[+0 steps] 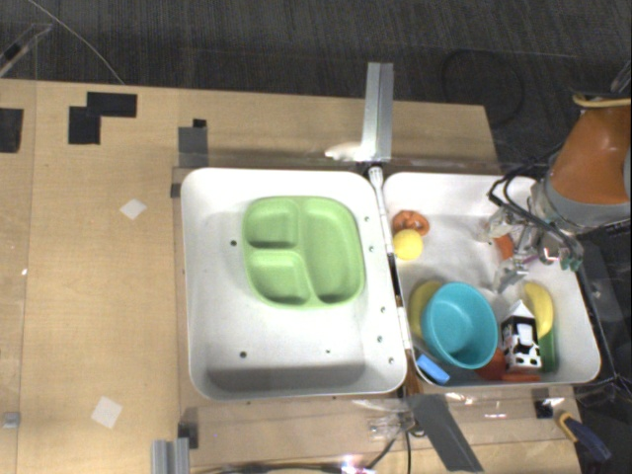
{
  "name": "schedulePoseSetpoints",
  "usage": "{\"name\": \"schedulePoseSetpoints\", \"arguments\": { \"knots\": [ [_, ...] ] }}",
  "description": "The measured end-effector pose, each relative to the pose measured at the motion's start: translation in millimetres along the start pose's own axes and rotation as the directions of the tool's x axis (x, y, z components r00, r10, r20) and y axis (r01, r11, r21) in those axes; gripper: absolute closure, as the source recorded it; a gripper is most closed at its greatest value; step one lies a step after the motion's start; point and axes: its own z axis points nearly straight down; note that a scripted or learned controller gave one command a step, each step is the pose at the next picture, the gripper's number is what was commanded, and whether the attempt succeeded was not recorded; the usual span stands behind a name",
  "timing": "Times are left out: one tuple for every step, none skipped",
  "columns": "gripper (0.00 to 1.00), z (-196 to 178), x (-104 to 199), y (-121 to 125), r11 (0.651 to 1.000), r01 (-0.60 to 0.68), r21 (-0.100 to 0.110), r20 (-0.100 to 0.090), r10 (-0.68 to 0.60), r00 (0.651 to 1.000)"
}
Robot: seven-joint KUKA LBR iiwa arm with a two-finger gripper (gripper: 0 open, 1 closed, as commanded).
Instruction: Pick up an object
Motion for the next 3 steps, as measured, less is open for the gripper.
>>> {"name": "schedulePoseSetpoints", "arguments": {
  "knots": [
    [0.00,0.3,25.9,24.9,0.982,-0.187,-0.001,-0.003,0.187,0.982],
    [0.00,-2.2,84.9,47.3,0.964,-0.264,0.001,-0.001,0.264,0.964],
    [0.00,-3.7,118.5,93.7,0.975,-0.221,0.005,0.010,0.221,0.975]
  ]
}}
